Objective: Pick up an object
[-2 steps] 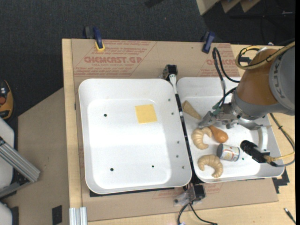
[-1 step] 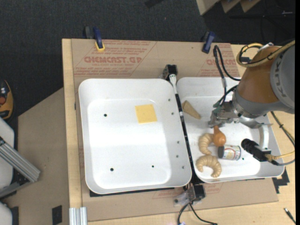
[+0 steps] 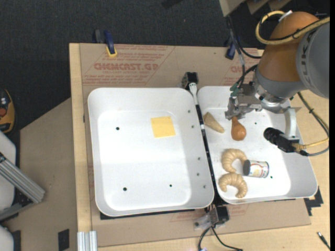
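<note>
Nearest me in the right bin [image 3: 309, 184] lie two croissants [image 3: 234, 184], one behind the other, with a small can [image 3: 257, 169] just right of them. Farther back, my gripper [image 3: 238, 110] points down over a brown drumstick-shaped piece [image 3: 238, 129]; whether I grip it, I cannot tell. A beige wedge [image 3: 213, 122] lies left. My arm [image 3: 285, 51] bends in from the far right. A yellow square [image 3: 163, 126] sits in the left bin [image 3: 104, 156].

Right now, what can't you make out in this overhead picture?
- Gripper: too small and dark in the camera view to tell whether the fingers are open or shut.
- Brown drumstick: its top runs under the gripper; contact unclear.
- Can: label too small to read.
- Arm: cut off by the right edge.
</note>
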You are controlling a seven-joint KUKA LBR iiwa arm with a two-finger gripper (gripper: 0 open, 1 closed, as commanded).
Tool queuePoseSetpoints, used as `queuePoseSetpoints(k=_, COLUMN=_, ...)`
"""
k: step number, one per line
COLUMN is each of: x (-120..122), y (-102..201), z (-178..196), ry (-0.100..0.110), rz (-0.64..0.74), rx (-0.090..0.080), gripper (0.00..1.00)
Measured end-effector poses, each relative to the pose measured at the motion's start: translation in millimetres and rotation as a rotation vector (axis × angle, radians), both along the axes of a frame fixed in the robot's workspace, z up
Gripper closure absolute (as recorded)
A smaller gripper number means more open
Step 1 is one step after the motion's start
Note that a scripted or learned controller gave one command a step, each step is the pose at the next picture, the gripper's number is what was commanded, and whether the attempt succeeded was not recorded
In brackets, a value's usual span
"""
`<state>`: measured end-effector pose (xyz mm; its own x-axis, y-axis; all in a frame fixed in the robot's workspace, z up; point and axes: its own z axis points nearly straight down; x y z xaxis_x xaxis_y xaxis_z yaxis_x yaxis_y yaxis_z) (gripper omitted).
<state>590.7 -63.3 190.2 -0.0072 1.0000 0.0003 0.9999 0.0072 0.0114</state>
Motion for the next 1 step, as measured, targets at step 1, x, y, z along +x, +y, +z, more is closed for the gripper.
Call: queuePoseSetpoints(k=1, x=76.0, y=74.2, z=-4.7, ry=0.003, rz=0.002, rx=0.000, gripper=1.00)
